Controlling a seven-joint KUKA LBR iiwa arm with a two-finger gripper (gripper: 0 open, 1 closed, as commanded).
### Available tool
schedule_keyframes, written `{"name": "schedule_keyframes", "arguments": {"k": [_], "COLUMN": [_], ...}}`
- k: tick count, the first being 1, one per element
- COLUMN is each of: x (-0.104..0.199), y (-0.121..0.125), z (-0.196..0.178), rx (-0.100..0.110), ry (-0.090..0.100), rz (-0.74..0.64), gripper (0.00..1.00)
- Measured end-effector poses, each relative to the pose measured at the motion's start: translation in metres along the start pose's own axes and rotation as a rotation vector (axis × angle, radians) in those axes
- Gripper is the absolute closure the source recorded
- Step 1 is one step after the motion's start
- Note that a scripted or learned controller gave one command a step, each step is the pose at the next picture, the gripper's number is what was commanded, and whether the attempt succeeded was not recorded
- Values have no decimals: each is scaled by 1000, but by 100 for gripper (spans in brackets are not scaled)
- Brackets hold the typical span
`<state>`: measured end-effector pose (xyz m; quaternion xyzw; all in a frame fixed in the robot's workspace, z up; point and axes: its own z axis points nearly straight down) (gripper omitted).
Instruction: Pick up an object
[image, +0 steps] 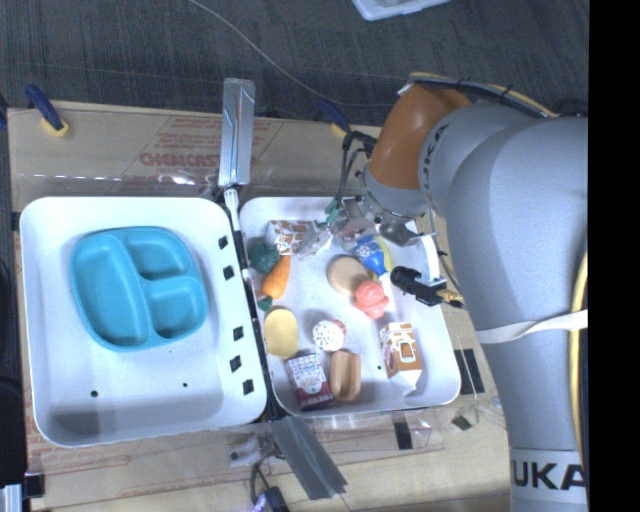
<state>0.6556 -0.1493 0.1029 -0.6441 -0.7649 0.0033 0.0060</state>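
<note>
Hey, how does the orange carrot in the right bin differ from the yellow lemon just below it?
The orange carrot-shaped toy is long and tapered, lying tilted by the bin's left wall; the yellow lemon-shaped toy is rounder and stubbier. The carrot has a dark green top; the lemon is one plain colour. Both lie loose in the right white bin.

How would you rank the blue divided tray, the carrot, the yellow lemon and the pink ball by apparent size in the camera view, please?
Largest to smallest:
1. Blue divided tray, by far the largest.
2. Carrot and yellow lemon: too alike to separate; the carrot is longer, the lemon wider.
3. Pink ball, the smallest.
</note>
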Motion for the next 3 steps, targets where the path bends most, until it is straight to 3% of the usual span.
{"name": "schedule_keyframes", "arguments": {"k": [1,2,3], "x": [1,42,83], "y": [0,7,15], "z": [-10,-23,-90], "rx": [3,-6,-16], "ry": [1,-2,-2], "rz": [-3,243,498], "gripper": [100,100,100]}}
